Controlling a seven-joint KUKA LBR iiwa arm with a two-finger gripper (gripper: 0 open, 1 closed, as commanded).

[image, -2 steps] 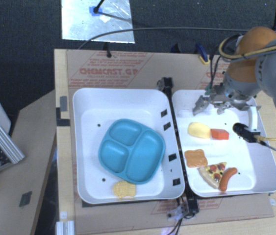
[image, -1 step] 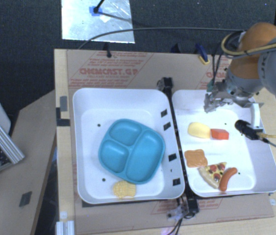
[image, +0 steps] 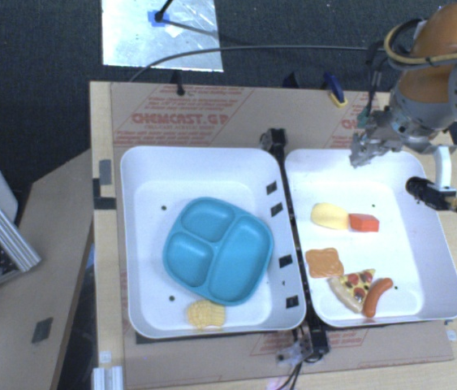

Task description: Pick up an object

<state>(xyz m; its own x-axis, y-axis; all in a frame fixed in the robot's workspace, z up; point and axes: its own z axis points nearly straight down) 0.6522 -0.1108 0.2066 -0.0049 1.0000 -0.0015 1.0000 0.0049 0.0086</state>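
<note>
Bench stock: two white bins, arm at upper right.

You have the gripper (image: 366, 154) over the far rim of the right bin (image: 435, 242); you cannot tell its state from here. That bin lists a yellow piece (image: 329, 215) touching an orange-red block (image: 364, 223), a tan waffle (image: 324, 262), a pizza slice (image: 353, 286) and a sausage (image: 377, 295) at the near side. The left bin (image: 143, 218) lists a blue divided plate (image: 217, 250) and a yellow cracker (image: 206, 314) near its front edge.
</note>
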